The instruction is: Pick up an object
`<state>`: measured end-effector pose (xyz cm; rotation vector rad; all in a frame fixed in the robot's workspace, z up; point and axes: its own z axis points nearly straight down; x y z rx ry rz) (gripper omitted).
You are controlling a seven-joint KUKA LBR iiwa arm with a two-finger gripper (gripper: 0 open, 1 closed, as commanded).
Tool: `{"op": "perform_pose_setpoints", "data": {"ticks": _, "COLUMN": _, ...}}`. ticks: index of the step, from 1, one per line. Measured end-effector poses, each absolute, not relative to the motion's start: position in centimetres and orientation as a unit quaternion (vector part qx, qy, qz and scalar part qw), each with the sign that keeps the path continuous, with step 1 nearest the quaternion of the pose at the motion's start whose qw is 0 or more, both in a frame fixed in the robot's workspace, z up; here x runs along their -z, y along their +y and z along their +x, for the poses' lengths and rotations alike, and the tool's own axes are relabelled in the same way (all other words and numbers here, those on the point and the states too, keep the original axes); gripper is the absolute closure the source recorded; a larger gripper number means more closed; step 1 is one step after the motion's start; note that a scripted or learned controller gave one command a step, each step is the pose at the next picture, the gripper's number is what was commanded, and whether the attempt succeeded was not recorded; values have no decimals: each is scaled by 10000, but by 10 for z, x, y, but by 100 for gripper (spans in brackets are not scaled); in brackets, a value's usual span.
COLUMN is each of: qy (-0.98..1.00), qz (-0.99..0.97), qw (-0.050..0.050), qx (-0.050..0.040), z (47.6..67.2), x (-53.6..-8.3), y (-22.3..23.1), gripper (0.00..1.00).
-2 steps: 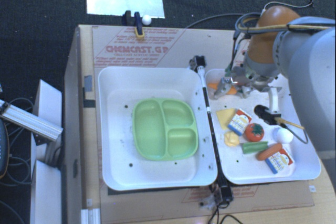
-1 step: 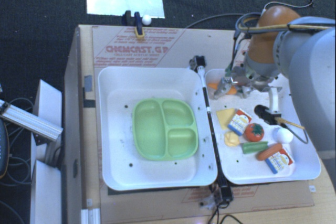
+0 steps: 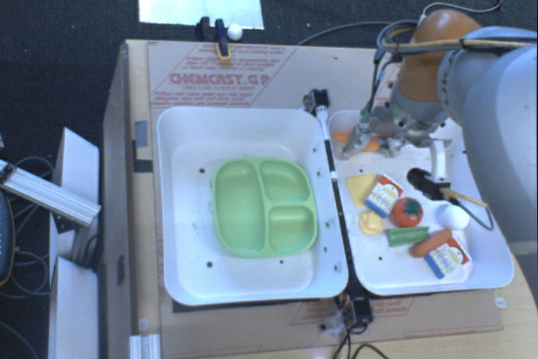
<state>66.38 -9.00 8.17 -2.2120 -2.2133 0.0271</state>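
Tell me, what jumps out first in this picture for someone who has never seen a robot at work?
The big grey arm with its orange band reaches in from the right, its claw down at the far end of the right shallow white bin. That bin holds a jumble of toy food, such as a red plastic tomato. In the left white bin lies a pale green divided plastic tray.

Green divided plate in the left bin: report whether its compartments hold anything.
Empty. The green divided plate lies flat in the left bin, right side up, and all three of its compartments show bare green.
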Motion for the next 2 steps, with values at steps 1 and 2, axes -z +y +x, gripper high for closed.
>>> {"op": "perform_pose_setpoints", "data": {"ticks": 1, "qy": -7072, "qz": -7069, "qw": 57, "qx": -89, "z": 664, "x": -82, "y": -90, "gripper": 0}}
{"op": "perform_pose_setpoints", "data": {"ticks": 2, "qy": -7072, "qz": -7070, "qw": 54, "qx": -91, "z": 664, "x": -82, "y": -89, "gripper": 0}}
